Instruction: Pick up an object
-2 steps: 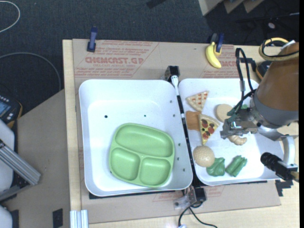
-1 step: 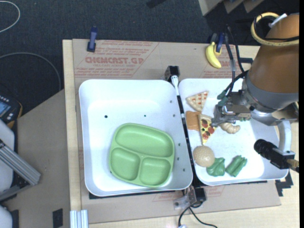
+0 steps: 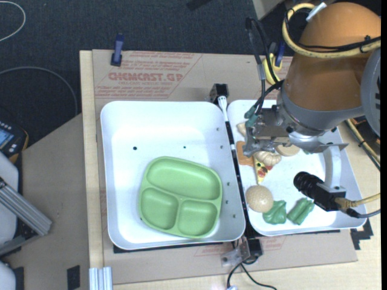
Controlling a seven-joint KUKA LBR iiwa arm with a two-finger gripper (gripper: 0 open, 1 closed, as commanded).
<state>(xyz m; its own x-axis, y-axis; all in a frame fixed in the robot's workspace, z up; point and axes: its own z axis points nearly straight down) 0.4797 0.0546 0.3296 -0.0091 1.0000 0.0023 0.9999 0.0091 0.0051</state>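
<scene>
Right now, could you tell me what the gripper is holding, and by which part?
It cannot be told: the gripper sits low over small items in the right bin, its tips hidden.

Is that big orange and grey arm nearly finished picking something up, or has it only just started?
Nothing looks lifted yet. The arm's gripper is low in the right white bin, over the small toy foods near the divider. The tan egg-shaped piece and green pieces lie on the bin floor. The green compartment plate sits in the left bin. Whether anything is grasped cannot be told; gripping and lifting remain.
</scene>
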